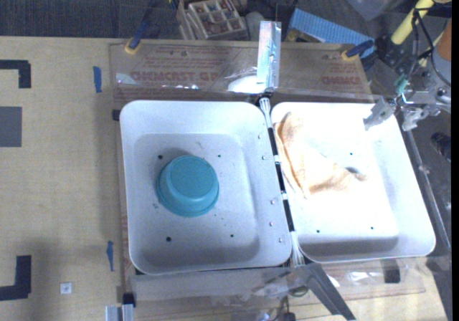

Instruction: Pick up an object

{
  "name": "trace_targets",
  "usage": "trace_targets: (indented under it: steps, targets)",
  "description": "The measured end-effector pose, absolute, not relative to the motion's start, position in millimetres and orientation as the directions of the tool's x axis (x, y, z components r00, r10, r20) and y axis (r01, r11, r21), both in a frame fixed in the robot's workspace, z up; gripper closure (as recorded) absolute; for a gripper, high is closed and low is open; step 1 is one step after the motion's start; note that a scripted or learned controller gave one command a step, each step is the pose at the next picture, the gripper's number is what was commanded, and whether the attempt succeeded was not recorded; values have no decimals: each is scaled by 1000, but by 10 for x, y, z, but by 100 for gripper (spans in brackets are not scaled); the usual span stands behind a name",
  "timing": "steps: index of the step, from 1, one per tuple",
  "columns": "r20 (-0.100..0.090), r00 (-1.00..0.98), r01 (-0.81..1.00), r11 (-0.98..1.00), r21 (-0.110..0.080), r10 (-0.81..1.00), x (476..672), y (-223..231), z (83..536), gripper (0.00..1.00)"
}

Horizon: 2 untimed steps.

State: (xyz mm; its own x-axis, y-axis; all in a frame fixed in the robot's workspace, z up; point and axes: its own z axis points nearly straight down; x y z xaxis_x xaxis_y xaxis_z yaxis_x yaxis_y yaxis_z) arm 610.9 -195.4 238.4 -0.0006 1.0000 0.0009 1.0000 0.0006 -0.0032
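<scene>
The gripper [391,113] hangs over the top right corner of the right bin [412,241]. Its two fingers [374,116] stand a little apart and there is nothing between them. So it is not holding anything.

Just below the gripper and off to the left, a floppy tan cloth [308,158] lies flat in the right bin. It sits on the side of the bin far from the gripper, close to the wall between the two bins.

Much farther away, past that wall, a blue bowl [187,184] sits upside down in the left bin [136,126]. It is well apart from the gripper.

I think the arm is at the start of the job. It is up high and has not picked a thing yet. The cloth is the closest thing, so next it would need to move left over the cloth, go down, and pinch a bit of it. A flat cloth is hard to pinch, so that might slip. The bowl is a long reach.
</scene>
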Motion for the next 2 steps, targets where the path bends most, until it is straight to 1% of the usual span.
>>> trace_targets:
  steps: [1,2]
  targets:
    - [0,-71,997,71,-2,998,5814,-2016,1545,0]
    - [-3,-142,990,142,10,990,5775,-2022,891,0]
